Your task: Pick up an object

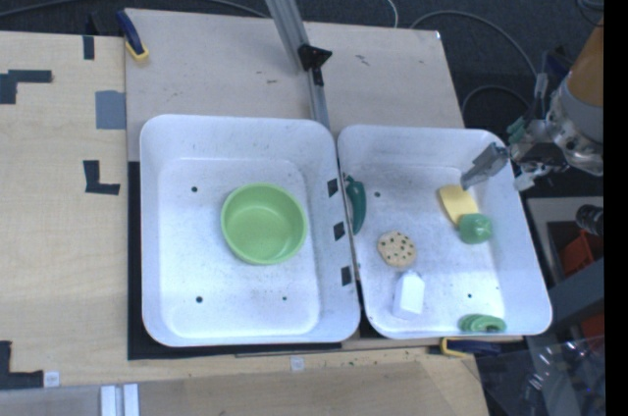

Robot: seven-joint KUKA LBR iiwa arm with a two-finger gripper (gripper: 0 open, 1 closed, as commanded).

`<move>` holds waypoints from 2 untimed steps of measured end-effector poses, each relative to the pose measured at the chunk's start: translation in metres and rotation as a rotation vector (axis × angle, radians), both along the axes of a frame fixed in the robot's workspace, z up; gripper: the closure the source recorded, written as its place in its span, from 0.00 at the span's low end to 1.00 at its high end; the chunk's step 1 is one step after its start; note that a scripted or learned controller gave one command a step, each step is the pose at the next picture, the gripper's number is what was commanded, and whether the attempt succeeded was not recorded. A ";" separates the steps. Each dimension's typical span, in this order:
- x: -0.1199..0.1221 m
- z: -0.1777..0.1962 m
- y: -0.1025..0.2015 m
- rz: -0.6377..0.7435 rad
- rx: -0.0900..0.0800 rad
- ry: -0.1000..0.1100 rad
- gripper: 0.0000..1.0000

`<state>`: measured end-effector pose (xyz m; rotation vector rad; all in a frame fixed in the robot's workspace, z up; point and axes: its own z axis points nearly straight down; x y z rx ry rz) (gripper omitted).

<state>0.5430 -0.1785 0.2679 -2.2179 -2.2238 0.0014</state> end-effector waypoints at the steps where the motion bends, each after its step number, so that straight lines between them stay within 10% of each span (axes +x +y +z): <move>1: 0.000 0.000 0.000 0.000 0.000 0.000 0.00; 2: -0.007 -0.060 0.006 -0.001 0.001 0.006 0.00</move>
